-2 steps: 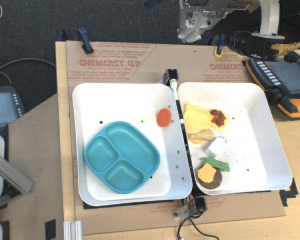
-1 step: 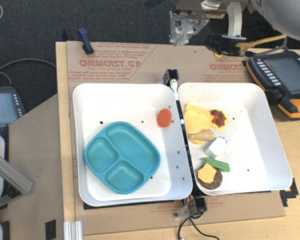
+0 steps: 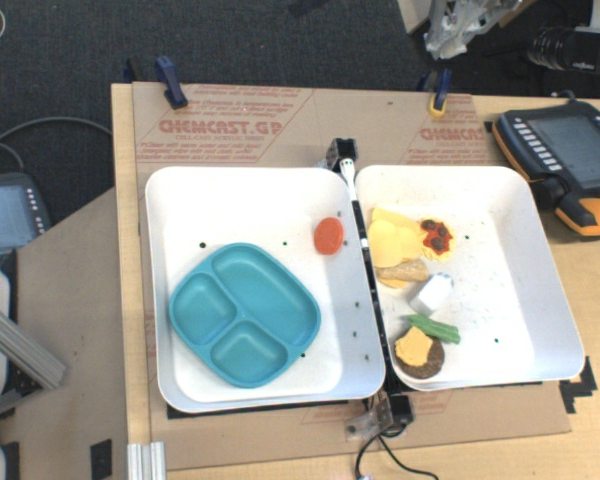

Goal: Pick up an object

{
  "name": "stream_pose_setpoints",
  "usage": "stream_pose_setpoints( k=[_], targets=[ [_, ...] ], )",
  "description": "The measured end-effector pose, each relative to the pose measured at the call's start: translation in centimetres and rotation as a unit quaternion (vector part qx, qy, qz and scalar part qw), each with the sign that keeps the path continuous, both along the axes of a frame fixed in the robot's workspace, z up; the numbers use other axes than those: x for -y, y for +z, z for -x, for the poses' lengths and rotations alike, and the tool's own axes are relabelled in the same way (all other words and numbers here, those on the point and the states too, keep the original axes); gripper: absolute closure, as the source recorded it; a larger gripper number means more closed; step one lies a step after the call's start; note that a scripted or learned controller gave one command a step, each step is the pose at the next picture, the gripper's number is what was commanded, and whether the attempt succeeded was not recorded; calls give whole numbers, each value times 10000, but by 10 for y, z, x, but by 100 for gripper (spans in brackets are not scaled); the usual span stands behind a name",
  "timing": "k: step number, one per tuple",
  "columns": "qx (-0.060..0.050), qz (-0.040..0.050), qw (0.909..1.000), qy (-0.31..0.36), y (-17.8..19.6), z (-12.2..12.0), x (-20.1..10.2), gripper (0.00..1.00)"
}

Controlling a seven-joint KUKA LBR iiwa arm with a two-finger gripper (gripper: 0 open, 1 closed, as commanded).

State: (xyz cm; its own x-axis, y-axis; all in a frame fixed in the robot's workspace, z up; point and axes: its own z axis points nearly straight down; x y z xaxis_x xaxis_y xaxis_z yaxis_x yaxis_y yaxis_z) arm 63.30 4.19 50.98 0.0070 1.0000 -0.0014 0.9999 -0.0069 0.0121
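Gripper [image 3: 450, 30] hung at 1 o'clock, beyond bins. Left bin [image 3: 170, 198] held teal tray [image 3: 244, 313], orange ball [image 3: 329, 235]. Right bin [image 3: 510, 218] held toy food [image 3: 408, 250].

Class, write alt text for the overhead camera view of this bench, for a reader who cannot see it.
Two shallow white bins sit side by side on a bench: the left bin holds a teal divided tray and a small orange round piece, and the right bin holds a cluster of toy food near its left wall. The gripper hangs beyond the bench's far edge, above neither bin.
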Motion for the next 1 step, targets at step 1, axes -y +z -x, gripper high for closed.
stream_pose_setpoints(
  k=[1],
  targets=[
    [-150, -8, 9999, 75, -146, 45, -80, 100]
  ],
)
